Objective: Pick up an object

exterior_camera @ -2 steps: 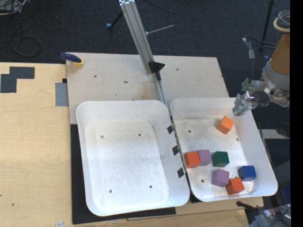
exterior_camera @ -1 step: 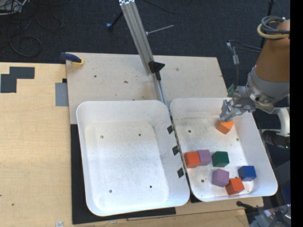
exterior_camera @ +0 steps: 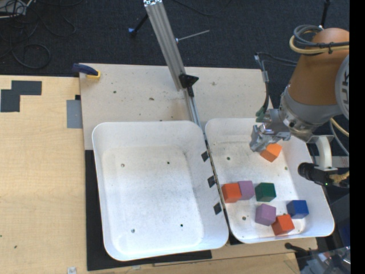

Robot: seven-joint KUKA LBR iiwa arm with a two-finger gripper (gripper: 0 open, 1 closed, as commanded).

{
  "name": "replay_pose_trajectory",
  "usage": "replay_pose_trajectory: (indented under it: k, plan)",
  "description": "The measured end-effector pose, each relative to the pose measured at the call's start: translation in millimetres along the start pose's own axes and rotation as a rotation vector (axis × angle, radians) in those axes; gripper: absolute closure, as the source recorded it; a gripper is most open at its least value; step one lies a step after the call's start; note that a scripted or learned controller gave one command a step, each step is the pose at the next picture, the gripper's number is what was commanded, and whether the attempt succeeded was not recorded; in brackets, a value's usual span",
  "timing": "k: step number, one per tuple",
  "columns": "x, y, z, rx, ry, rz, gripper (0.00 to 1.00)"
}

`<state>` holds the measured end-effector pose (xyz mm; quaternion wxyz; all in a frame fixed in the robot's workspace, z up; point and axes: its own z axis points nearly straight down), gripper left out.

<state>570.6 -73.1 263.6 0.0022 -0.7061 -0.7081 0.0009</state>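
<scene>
Your gripper (exterior_camera: pixel 263 141) hung over the right bin (exterior_camera: pixel 319 221), fingers clamped on an orange block (exterior_camera: pixel 272 152); six more blocks (exterior_camera: pixel 265 192) lay near the bin's front.

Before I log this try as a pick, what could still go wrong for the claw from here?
The orange block sits just under the claw, and the view doesn't settle whether it is gripped, so it may slip or stay behind. If it drops, it could land among the blocks below, such as the green block. The claw is also close to the right bin's back wall.
</scene>
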Motion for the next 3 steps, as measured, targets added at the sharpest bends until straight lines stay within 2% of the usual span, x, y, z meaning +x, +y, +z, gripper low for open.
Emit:
replay_pose_trajectory:
  k: [1, 2, 3]
  plan:
    - [49.1, 0.4, 0.7, 0.000, 0.001, -0.002, 1.00]
    - [99.8, -8.5, 20.5, 0.002, 0.000, -0.001, 1.00]
    - [151.7, -12.0, 17.1, -0.001, 0.000, -0.002, 1.00]
